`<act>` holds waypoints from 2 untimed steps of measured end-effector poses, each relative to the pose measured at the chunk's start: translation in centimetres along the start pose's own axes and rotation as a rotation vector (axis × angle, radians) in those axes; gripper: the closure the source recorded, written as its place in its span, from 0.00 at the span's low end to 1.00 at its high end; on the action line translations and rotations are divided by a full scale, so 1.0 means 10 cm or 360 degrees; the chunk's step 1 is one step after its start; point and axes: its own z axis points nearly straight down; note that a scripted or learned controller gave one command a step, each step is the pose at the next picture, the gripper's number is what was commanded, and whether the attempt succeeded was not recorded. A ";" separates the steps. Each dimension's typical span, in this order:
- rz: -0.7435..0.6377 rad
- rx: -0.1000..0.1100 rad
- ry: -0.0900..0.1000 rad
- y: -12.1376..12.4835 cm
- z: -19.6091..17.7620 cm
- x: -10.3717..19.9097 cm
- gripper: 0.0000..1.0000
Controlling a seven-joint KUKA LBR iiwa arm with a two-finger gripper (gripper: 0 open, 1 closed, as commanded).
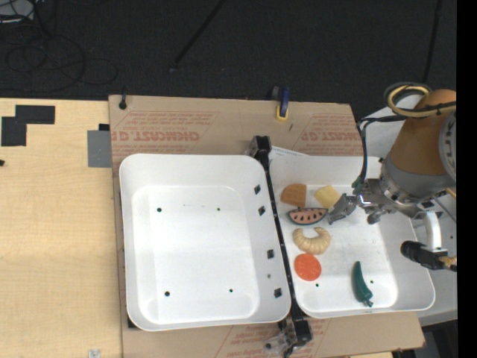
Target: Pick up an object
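Watermelon slice (pixel 308 215) lies in the right bin (pixel 406 293), toward that bin's left wall and just above its middle; it's the toy closest to the gripper (pixel 341 209). Gripper sits low over the right bin, its dark tip just right of the slice, beside it, not around it. Can't tell from this angle whether the gripper is spread or closed; nothing seen between it. Arm (pixel 421 151) comes in over the right bin's right edge, orange band up top, grey wrist below.

Right bin contents: brown bread piece (pixel 294 194) near the far left corner; yellow chunk (pixel 326 195) just right of it, close but apart. Watermelon slice under those two. Croissant (pixel 311 239) just below the slice, curved, near the left wall. Red-orange round piece (pixel 308 267) right below the croissant, almost touching. Green pepper (pixel 362 283) lies near the front edge, toward the middle, well apart from the rest, lengthwise front to back.

Left bin (pixel 134 200) sits beside the right one, walls touching along a black divider strip (pixel 271 222); a few small dark dots on its floor.

Both bins rest on a cardboard sheet (pixel 186 125) on the bench (pixel 52 237). Blue-yellow clamp (pixel 282 104) on the sheet's far edge.
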 end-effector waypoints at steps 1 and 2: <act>0.0008 -0.0030 -0.0002 -0.44 0.62 0.40 0.00; 0.0011 -0.0041 -0.0004 -0.40 0.45 0.38 1.00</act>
